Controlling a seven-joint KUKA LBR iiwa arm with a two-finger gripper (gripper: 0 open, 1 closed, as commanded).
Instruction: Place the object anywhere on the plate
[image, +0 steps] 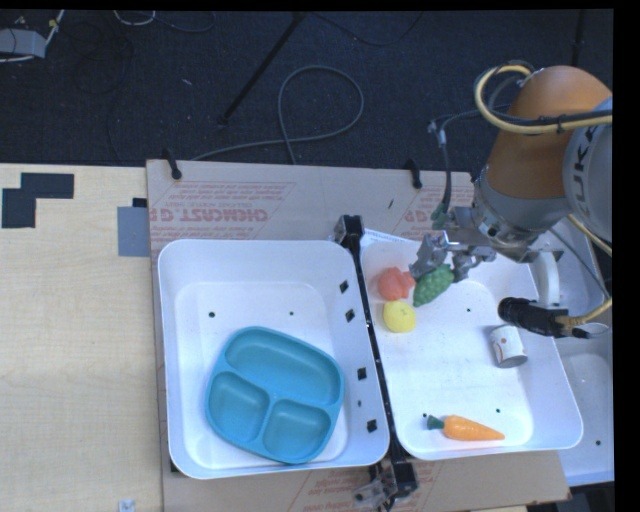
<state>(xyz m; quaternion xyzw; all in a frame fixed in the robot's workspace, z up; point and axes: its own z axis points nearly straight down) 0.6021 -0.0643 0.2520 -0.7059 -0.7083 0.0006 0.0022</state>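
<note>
On the cardboard sheet (262, 206) under my two bins I read red print, upside down from this view: "CHEMCAST", or something close to it, with a smaller line beneath that is too fine to make out. More red print shows on the cardboard at the bottom edge, illegible. On my arm's grey casing (600, 165), at the right, I can make out part of the letters "KUKA".

Yellow fruit (399, 317), red fruit (394, 284), carrot (468, 429), small can (507, 345)
</note>
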